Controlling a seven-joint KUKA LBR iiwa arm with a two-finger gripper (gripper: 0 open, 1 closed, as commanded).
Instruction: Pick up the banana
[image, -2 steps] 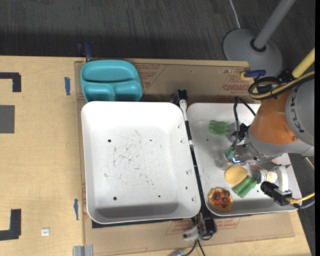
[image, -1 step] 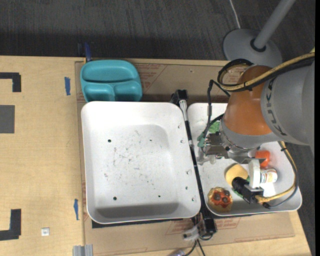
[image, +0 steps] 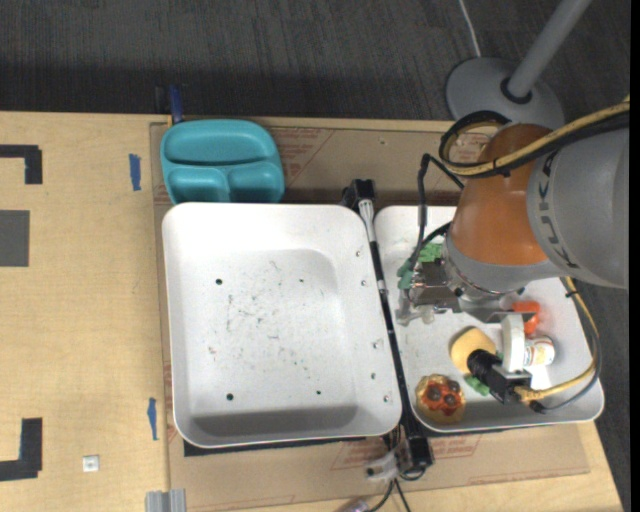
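Note:
The banana (image: 465, 347) shows as a short yellow curved piece in the right bin (image: 575, 405), towards its front; part of it is covered by robot hardware. My gripper (image: 428, 297) hangs under the big grey and orange wrist over the middle of the right bin. It is just left of and behind the banana. The wrist hides most of the gripper, and I see nothing held in it.
A round red-orange patterned object (image: 440, 396) lies at the front of the right bin. A small orange piece (image: 530, 318) and a green thing (image: 430, 254) lie near the wrist. The left bin (image: 265, 215) holds only specks. A teal tray (image: 222, 160) stands behind it.

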